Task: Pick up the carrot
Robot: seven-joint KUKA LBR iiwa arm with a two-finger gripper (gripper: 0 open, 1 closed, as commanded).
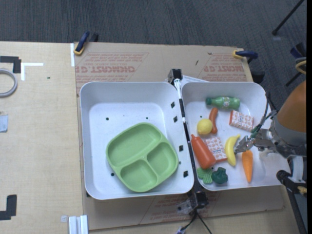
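The left bin holds a green divided plate. In the right bin the carrot lies near the front right corner, just beside a banana. The claw hovers right above the carrot's top; whether it is open, I cannot tell.

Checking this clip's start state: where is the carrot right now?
The carrot lies in the right bin near its front right corner, just right of the banana, below the gripper.
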